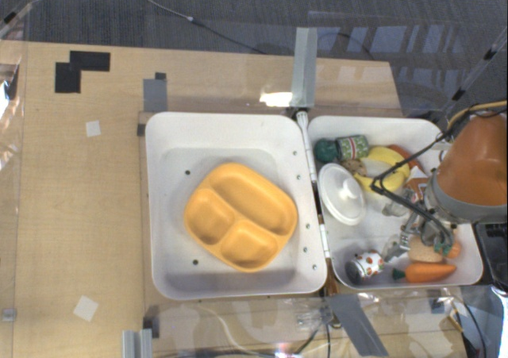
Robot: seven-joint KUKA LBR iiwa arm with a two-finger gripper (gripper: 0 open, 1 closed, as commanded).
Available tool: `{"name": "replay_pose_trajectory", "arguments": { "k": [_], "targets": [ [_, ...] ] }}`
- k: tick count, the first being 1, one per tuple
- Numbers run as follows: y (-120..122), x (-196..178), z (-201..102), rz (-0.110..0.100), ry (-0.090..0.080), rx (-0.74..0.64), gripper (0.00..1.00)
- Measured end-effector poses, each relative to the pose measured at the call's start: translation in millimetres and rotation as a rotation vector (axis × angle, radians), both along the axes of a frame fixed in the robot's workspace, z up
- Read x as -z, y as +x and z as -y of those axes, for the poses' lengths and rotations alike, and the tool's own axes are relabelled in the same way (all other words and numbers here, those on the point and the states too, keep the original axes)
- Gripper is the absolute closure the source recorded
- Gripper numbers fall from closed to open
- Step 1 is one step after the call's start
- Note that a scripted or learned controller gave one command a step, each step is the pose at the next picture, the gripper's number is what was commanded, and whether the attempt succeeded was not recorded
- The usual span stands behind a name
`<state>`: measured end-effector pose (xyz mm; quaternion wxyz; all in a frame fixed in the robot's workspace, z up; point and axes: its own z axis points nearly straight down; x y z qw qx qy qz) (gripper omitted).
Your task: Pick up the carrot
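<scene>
The carrot (429, 272) is orange and lies flat along the front edge of the right bin (476, 265), near its front right corner. My gripper (402, 242) hangs low over the right bin, just above and to the left of the carrot's thick end, beside a tan slice of bread (425, 252). The grey wrist with its orange band (476, 167) reaches in from the right and hides part of the bin's right side. Nothing shows the carrot lifted; it rests on the bin floor.
The right bin also holds a white bowl (343, 194), a yellow banana (382, 160), a green can (350, 147) and a small white and red item (367, 264). A yellow divided plate (240, 215) lies in the left bin (171, 182).
</scene>
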<state>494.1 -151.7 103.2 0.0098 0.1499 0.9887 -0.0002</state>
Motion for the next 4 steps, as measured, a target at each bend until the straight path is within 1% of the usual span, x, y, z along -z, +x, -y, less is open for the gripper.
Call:
{"name": "replay_pose_trajectory", "arguments": {
  "k": [1, 2, 3, 4],
  "targets": [
    [3.6, -12.0, -0.6, 0.01, -0.002, -0.006, 1.0],
    [43.9, -59.3, -49.9, -0.008, 0.008, 0.277, 1.0],
    [32.1, -82.9, -164.1, -0.011, 0.01, 0.25, 1.0],
    [4.5, -158.0, -111.7, -0.005, 0.009, 0.397, 1.0]
  ]
}}
